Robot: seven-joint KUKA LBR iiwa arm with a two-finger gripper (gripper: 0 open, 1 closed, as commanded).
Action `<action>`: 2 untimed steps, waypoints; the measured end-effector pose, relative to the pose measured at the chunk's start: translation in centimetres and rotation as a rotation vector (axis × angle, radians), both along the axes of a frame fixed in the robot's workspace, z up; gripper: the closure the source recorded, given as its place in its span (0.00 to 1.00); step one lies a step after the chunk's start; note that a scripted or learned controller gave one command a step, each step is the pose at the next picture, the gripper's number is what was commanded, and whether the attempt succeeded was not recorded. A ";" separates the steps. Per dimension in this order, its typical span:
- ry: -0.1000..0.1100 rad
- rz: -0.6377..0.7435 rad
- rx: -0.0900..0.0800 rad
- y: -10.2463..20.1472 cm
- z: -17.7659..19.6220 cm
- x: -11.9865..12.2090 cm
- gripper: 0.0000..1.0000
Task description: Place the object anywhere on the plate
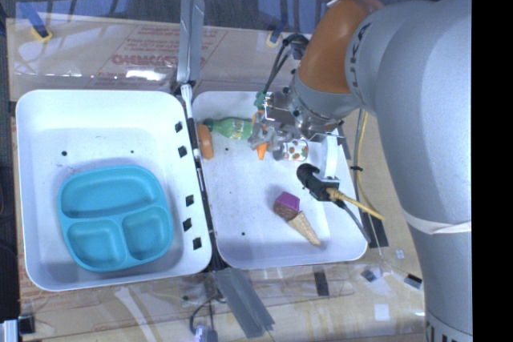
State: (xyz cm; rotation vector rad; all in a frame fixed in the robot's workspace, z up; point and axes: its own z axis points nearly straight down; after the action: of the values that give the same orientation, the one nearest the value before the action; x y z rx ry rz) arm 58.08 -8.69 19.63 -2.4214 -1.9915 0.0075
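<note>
Whether my jaws are standing open or closed, I am failing to tell. My gripper point(276, 138) is hanging low over the far part of the right bin point(240, 204), just beside a green bottle point(228, 126) and a small orange piece point(261, 150). A toy ice-cream cone point(295, 214) is lying nearer the front. The blue plate point(112, 196) is sitting in the left bin point(48, 132).

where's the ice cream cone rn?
Camera view: the ice cream cone lies in the right bin, toward its near right corner, below the gripper.
</note>
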 end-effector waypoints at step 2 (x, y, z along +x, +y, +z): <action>-0.005 0.045 -0.001 16.0 5.7 -5.3 1.00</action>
State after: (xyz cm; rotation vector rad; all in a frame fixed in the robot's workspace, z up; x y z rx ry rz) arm 52.78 7.29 25.37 -2.3786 -2.0483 0.0028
